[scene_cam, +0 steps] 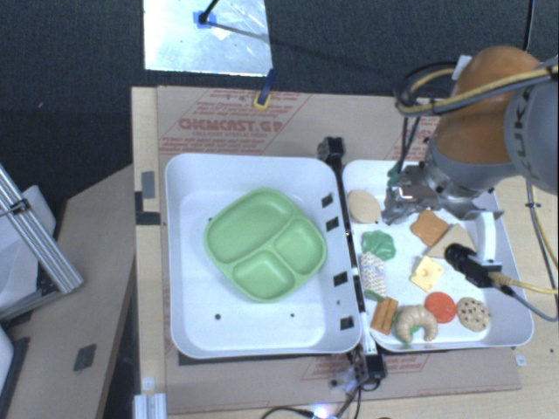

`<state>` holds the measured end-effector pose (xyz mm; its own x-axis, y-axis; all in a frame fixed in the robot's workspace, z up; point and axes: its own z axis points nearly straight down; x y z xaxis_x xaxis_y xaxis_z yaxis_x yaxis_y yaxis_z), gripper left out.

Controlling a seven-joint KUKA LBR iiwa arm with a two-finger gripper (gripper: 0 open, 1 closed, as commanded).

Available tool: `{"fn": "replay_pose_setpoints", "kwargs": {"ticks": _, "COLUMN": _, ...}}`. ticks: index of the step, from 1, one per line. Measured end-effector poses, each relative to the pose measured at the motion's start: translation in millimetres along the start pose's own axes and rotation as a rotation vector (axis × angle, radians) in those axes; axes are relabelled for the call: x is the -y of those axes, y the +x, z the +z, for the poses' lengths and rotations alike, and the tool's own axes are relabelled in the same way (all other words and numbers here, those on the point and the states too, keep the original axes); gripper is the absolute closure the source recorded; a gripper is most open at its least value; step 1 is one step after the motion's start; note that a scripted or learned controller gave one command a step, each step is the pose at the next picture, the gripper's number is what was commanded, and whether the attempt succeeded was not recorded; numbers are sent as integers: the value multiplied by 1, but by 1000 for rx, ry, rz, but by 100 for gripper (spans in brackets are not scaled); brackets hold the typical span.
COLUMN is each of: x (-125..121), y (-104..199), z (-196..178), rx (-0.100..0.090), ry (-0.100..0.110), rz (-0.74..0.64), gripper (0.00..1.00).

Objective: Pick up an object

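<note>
Object: none chosen yet; play-food pieces lay in the right bin (515, 326), an oval bread piece (363, 206) nearest the tool.
Gripper (400, 201): hung low beside that piece; I couldn't tell its state.
Advice: I judged centring over one isolated piece wise, since toast slice (429, 228) and cheese wedge (427, 274) crowded close.
Left bin (188, 317): held a green divided plate (265, 244).
</note>
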<state>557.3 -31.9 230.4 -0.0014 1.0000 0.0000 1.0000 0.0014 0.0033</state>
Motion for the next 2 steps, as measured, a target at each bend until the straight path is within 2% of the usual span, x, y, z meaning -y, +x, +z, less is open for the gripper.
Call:
{"fn": "replay_pose_setpoints", "kwargs": {"ticks": 1, "x": 0, "y": 10, "z": -4, "rx": -1, "ry": 1, "rz": -5, "gripper": 100}}
{"fn": "replay_pose_setpoints", "kwargs": {"ticks": 2, "x": -2, "y": 4, "z": -3, "rx": 0, "ry": 1, "rz": -1, "gripper": 100}}
